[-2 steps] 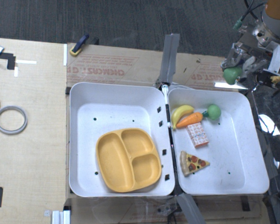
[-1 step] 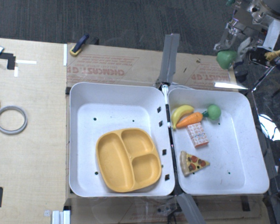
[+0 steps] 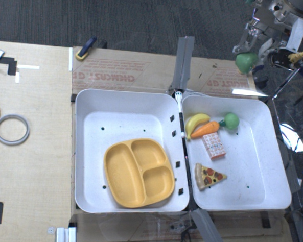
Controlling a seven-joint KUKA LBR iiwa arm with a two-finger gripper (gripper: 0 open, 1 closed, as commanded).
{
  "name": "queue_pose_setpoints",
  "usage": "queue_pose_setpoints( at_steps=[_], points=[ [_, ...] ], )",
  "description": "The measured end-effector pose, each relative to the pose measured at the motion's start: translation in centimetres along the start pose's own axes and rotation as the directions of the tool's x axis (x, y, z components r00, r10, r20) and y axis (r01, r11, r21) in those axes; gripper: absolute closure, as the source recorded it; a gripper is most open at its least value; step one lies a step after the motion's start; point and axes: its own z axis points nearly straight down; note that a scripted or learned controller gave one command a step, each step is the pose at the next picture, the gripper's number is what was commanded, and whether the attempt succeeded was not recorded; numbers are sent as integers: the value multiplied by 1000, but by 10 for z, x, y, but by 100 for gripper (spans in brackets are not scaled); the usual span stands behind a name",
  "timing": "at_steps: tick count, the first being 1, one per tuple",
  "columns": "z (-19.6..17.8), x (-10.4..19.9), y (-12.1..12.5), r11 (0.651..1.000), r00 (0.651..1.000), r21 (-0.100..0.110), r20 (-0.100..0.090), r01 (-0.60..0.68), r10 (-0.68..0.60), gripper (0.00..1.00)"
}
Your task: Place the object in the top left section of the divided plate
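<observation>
A yellow divided plate (image 3: 118, 178) lies in the left bin (image 3: 90, 119), toward its front, with one long section on the left and two smaller ones on the right; nothing lies in it. My gripper (image 3: 249, 56) is raised at the top right, above the back edge of the right bin (image 3: 272, 151). A round green object (image 3: 245, 62) sits between its fingertips, high over the bench.
The right bin holds a banana (image 3: 196, 122), a carrot (image 3: 207, 129), a green ball (image 3: 231, 121), a small red-and-white box (image 3: 214, 146) and a pizza slice (image 3: 208, 176). A tape roll (image 3: 11, 129) lies on the bench at far left. Cardboard (image 3: 123, 75) lies behind the bins.
</observation>
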Motion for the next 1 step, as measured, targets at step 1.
queue_pose_setpoints(
  at_steps=[1],
  points=[
    [-9,32,-14,724,724,1,-6,-690,690,100]
  ],
)
